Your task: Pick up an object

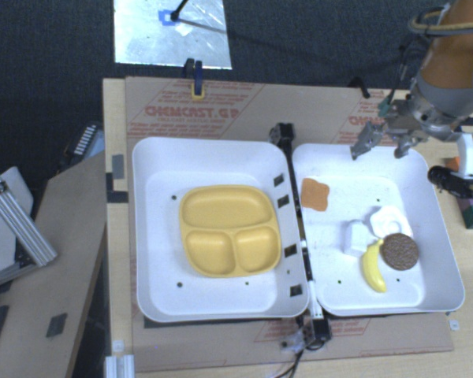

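The gripper [381,142] hangs above the far edge of the right bin [437,211], and its two fingers are spread apart with nothing between them. Above it the grey arm [449,61] with the orange band comes in from the right side.

All the objects lie nearer to the camera than the gripper. Closest to it, a little to its left and below, is a flat orange piece [315,194] on the bin floor, apart from the others. Further from the gripper, toward the near right part of the bin, there is a small group: a white object [389,220], a second white piece [355,237] just beside it, a yellow banana [373,268] and a round brown cookie [400,251]. The cookie touches the banana and partly covers the white object. None of them touches the gripper.

Well to the left of the gripper, the left bin [154,211] holds a yellow divided plate [225,229] with three compartments. Both bins rest on a brown cardboard sheet [221,109].
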Controlling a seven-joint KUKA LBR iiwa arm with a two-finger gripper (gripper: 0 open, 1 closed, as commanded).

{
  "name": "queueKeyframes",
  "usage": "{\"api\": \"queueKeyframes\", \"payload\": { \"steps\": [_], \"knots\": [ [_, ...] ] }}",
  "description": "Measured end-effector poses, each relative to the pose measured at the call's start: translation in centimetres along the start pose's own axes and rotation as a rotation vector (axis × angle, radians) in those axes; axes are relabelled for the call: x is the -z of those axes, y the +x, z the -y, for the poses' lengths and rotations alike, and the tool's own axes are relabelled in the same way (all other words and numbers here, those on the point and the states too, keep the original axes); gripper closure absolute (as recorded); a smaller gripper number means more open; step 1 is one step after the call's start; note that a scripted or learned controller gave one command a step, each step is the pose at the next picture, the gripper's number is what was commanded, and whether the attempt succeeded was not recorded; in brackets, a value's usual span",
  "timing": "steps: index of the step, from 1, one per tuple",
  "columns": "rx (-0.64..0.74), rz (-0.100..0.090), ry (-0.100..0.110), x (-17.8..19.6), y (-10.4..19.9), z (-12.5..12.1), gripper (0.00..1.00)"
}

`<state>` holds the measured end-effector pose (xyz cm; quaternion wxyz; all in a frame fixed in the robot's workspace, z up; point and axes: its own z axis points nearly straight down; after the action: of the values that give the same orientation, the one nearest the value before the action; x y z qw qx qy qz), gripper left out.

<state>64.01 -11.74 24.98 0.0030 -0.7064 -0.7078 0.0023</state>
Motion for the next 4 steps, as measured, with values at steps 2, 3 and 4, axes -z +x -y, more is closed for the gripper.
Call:
{"api": "queueKeyframes", "payload": {
  "steps": [2,3,4],
  "knots": [
    [-0.001,0.002,-0.006,-3.7,-0.4,-0.3,0.0],
    [0.003,0.001,-0.004,-9.7,0.2,-0.7,0.0],
    [0.0,0.001,-0.005,-13.9,0.3,-0.5,0.0]
  ]
}}
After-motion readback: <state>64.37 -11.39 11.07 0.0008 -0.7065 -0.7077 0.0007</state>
